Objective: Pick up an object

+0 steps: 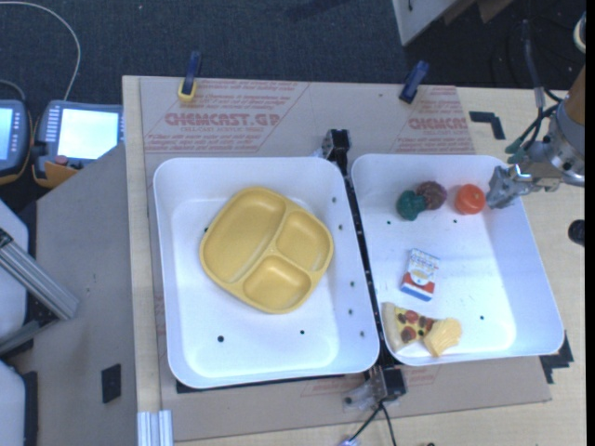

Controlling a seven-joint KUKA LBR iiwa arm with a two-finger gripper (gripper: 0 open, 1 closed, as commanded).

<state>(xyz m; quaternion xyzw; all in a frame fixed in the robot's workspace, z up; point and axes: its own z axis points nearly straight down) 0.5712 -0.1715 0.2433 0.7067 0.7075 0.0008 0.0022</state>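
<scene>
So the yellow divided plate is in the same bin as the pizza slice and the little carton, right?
Not quite. The camera view shows the yellow divided plate alone in the left bin. The pizza slice and the little carton are in the right bin, as you said, just not with the plate.

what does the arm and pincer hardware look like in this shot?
The pincer is small, grey metal, at the right bin's far right rim. Behind it sits a pale grey wrist with dark cables looping along it. No markings are legible.
</scene>
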